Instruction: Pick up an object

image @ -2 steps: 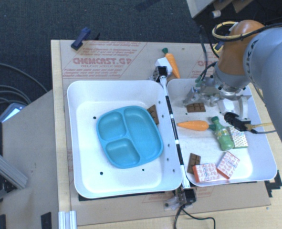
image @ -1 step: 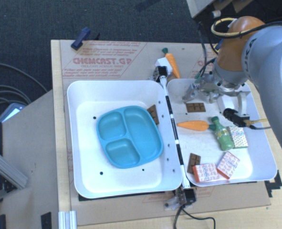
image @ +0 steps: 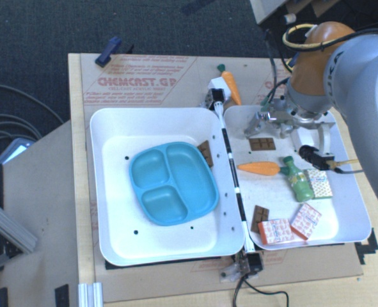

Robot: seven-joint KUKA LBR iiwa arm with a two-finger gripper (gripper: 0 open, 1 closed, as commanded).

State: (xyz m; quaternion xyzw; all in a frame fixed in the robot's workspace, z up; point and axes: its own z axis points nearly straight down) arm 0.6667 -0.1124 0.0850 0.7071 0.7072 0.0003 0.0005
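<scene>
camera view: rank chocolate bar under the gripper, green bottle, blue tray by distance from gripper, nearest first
Gripper is at the right bin's far end.
1. Chocolate bar: right bin, just in front of the gripper.
2. Green bottle: right bin, middle, beside the carrot.
3. Blue tray: left bin, middle, across the divider.

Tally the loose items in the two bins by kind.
Blue divided plate: 1
Chocolate bars: 3
Carrot: 1
Green bottle: 1
Red-and-white boxes: 2
Pale patterned packet: 1
Total: 9
</scene>
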